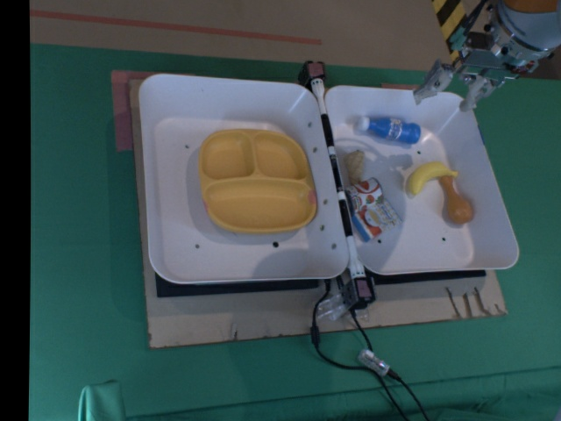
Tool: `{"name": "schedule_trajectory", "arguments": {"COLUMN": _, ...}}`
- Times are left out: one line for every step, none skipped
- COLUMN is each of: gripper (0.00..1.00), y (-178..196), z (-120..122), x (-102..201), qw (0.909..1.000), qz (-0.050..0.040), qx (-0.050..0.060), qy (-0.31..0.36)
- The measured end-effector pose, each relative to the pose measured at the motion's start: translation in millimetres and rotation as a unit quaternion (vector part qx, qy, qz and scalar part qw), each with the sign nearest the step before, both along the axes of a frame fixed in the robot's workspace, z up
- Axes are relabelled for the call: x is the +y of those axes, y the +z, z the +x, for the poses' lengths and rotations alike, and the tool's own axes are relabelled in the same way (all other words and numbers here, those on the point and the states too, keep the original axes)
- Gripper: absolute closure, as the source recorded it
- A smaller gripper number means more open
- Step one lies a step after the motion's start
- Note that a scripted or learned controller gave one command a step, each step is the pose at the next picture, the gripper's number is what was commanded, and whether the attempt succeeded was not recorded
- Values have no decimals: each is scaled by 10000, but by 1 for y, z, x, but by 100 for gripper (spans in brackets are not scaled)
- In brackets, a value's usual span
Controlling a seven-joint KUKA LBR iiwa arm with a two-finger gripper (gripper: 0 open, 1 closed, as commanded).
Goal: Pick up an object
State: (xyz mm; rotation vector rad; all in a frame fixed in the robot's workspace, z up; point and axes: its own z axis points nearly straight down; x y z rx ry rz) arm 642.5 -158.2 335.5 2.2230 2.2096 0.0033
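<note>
My gripper (454, 86) hangs open above the far rim of the right bin (491, 235), with nothing between its fingers. Below and to its left a blue bottle (392, 130) lies on its side near the bin's far edge. A yellow banana (427, 176) rests in the middle of that bin, touching a brown drumstick-shaped toy (456, 203). A red and white packet (375, 207) and a small tan piece (355, 162) lie close to the divider between the bins.
The left bin (171, 244) holds a yellow three-compartment plate (256, 181). A black bar with connectors (337, 178) runs between the bins, and cables (368, 358) trail off the front over the cardboard base.
</note>
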Motion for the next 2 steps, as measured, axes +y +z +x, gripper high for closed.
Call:
{"name": "schedule_trajectory", "arguments": {"gripper": 0, "y": -68, "z": -29, "x": 6, "qw": 10000, "qz": -12, "qx": 0, "qy": -8}}
{"name": "schedule_trajectory", "arguments": {"gripper": 0, "y": -145, "z": -90, "x": 12, "qw": 10000, "qz": -5, "qx": -27, "qy": -3}}
